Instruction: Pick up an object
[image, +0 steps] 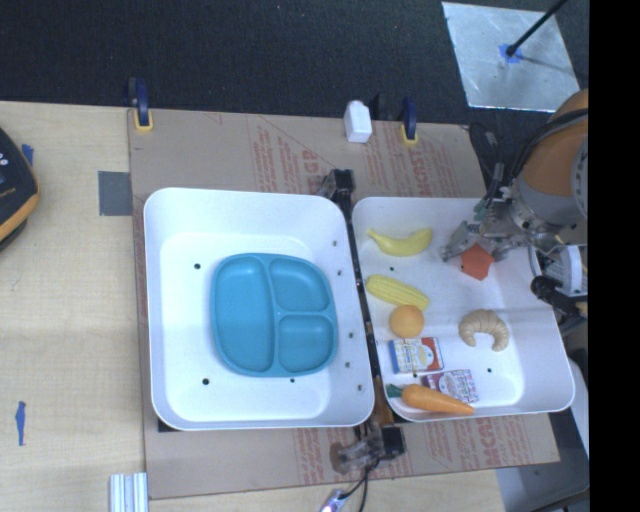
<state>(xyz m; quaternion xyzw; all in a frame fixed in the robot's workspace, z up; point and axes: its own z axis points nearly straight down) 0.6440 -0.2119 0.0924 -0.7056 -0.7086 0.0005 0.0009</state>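
Over the far right part of the right bin (540, 385), the gripper (478, 243) hangs low with its dark fingers spread to either side of a small red-orange block (477, 264). The block sits just below the fingertips, not pinched between them so far as the view shows. The arm (553, 165) enters from the right, its orange band above the bin's far right corner.

Near the bin's far rim lies a banana (400, 241), with open white floor between it and the gripper. Along the left wall, from far to near, lie a corn cob (397, 291), an orange (406, 321), a small printed packet (415, 355) and a carrot (435, 399), the carrot close to the near rim. A second packet (456, 384) lies just beside the carrot. A croissant (485, 328) rests toward the middle right, apart from the block, with bare floor around it.

The left bin (175, 300) holds a blue divided plate (275, 313) in its centre, with a wide margin of white on every side.
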